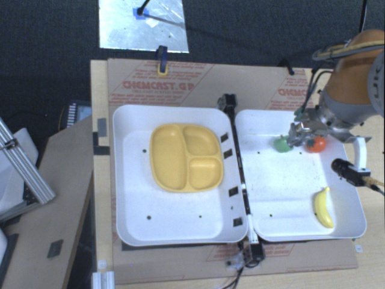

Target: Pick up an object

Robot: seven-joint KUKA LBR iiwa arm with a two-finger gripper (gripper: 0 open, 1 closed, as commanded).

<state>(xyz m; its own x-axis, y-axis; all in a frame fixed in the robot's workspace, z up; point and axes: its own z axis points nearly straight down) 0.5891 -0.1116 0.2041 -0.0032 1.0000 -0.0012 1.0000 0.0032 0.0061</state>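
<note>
- The gripper (299, 134) is seen low in the far part of the right bin (283, 227), set between a small green object (281, 143) and a small red-orange object (317, 143); this placement is judged to be an approach to one of the two.
- Whether the jaws are spread or closed cannot be told, as they are small and blurred against the white floor, and nothing is seen clasped in them.
- The green object lies just beside the gripper on the side toward the left bin, and the red-orange one just beside it on the other side; which of them is aimed at cannot be decided.
- A yellow banana (323, 208) lies well apart, near the right bin's front corner, untouched and in nobody's way.
- A black part (348, 170) hanging from the arm is seen above the bin between the gripper and the banana.
- The left bin (129, 221) carries a yellow divided plate (185, 158), lying flat at its middle.
- Both bins rest on a brown printed sheet (180, 80) on the table.
- The closeness of the two small objects is judged the main risk: one may be nudged while the other is taken.
</note>
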